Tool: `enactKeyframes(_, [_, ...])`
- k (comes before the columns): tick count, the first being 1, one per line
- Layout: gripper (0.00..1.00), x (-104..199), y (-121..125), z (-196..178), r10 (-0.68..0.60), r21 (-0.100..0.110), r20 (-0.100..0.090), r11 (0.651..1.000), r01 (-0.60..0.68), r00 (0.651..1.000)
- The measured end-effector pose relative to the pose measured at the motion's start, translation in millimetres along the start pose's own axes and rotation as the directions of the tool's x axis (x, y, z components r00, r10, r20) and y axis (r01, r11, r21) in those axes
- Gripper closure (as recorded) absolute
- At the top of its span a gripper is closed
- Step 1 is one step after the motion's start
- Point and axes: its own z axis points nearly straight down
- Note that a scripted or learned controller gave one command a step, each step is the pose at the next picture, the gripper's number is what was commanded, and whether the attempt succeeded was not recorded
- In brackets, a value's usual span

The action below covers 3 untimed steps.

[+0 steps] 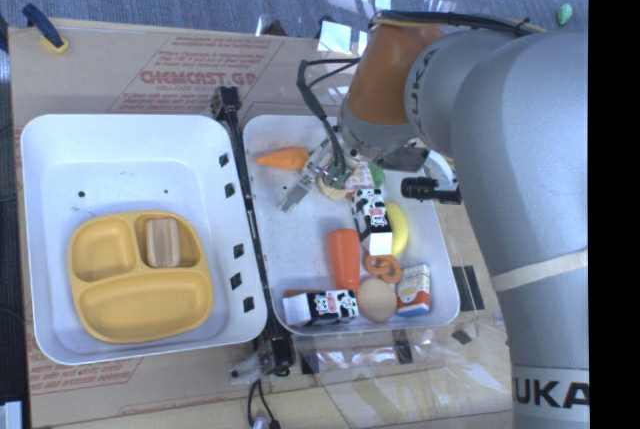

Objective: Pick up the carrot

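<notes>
The carrot (283, 158), orange with a small green end, lies in the back left corner of the right bin (300, 267). My gripper (300, 188) reaches down into that bin just to the right of and in front of the carrot, pointing down and left. It sits close to the carrot's thick end, and nothing shows between its tips. The arm's orange band and grey wrist cover the bin's back right corner.
The right bin also holds an orange cylinder (345, 259), a banana (399, 229), two cow-patterned cartons (372, 212) (322, 307), an egg (376, 299), a pretzel (382, 267) and a can (414, 289). A yellow divided tray (140, 302) with a tan block (160, 242) sits in the left bin (60, 147).
</notes>
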Motion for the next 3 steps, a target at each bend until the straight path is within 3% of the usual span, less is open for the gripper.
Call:
enactKeyframes(1, [0.00, 1.5, 8.4, 0.1, 0.163, 0.007, -0.005, 0.987, -0.163, 0.987])
enactKeyframes(2, [0.00, 7.2, 20.5, 0.5, 0.422, 0.003, 0.001, 0.907, -0.422, 0.907])
enactKeyframes(3, [0.00, -16.7, 5.7, -2.2, 0.690, -0.024, 0.013, 0.724, -0.690, 0.724])
